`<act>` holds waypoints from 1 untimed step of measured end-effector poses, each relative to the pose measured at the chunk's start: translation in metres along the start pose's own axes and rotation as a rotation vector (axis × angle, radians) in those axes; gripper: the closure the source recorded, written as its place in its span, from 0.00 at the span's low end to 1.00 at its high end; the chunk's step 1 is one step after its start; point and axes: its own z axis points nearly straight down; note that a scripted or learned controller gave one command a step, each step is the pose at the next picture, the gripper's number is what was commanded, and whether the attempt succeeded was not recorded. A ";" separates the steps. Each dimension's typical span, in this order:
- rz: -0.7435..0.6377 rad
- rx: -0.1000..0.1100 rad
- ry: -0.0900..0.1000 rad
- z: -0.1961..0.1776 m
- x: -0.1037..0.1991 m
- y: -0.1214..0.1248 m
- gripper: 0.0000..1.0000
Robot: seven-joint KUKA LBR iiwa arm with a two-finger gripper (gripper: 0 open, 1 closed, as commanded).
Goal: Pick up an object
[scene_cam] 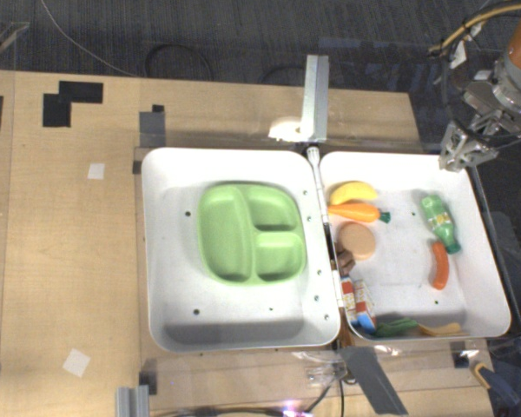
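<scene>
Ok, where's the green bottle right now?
The green bottle lies in the right bin, toward its far right side, just above the orange sausage.

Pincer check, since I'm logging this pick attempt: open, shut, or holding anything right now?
Pincer: it sits above the right bin's far right corner with nothing between its tips; open or shut cannot be told.

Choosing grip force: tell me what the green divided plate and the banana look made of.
Green divided plate: likely moulded plastic, uniform matte colour with soft rounded compartment edges. Banana: probably plastic toy food, smooth even yellow with no marks, though too small to be sure.
</scene>
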 end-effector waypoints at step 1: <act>-0.280 -0.004 0.000 0.074 0.014 -0.004 1.00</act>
